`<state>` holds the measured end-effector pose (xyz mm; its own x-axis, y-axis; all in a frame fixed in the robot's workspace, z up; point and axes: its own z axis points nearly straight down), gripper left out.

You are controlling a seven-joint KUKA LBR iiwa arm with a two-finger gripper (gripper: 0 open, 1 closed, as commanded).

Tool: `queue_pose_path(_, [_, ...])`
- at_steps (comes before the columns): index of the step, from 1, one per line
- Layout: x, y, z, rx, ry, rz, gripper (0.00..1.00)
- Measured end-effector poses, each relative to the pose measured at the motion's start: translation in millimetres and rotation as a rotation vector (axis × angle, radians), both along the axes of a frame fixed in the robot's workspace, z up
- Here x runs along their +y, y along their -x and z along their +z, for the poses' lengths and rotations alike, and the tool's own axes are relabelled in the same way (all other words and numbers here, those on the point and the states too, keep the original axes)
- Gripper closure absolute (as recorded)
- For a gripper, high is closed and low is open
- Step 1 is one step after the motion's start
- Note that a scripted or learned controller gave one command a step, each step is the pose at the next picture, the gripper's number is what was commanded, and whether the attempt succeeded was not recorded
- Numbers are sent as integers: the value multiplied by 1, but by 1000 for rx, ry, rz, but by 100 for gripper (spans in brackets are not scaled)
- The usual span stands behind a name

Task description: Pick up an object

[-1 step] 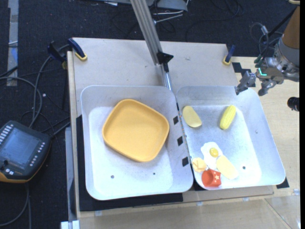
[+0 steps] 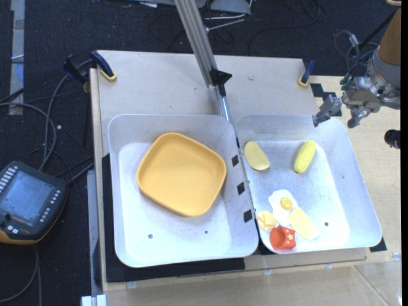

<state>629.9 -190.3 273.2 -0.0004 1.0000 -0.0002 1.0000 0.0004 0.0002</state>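
Because the near corner of your right bin [image 2: 357,190] crowds a fried egg [image 2: 282,203], a red piece [image 2: 282,237] and pale slices together, touching, a descent there risks pinching two things or skidding off flat ones. Farther back, the corn cob [image 2: 305,156] lies alone, tilted; its round body could roll from a squeeze. Your end effector [image 2: 340,111] hovers beyond that bin's far right rim, fingers spread and holding nothing, the cob below-left of it.

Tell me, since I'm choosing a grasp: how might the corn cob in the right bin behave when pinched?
The corn cob looks rounded and elongated, so it may roll sideways. Its surface looks smooth, possibly slippery. It seems small, probably light.
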Motion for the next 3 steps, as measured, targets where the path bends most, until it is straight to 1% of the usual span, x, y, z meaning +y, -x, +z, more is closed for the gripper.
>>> queue_pose_path(1, [4, 1, -43, 4, -1, 0, 0])
queue_pose_path(3, [1, 8, -169, 6, -1, -1, 0])
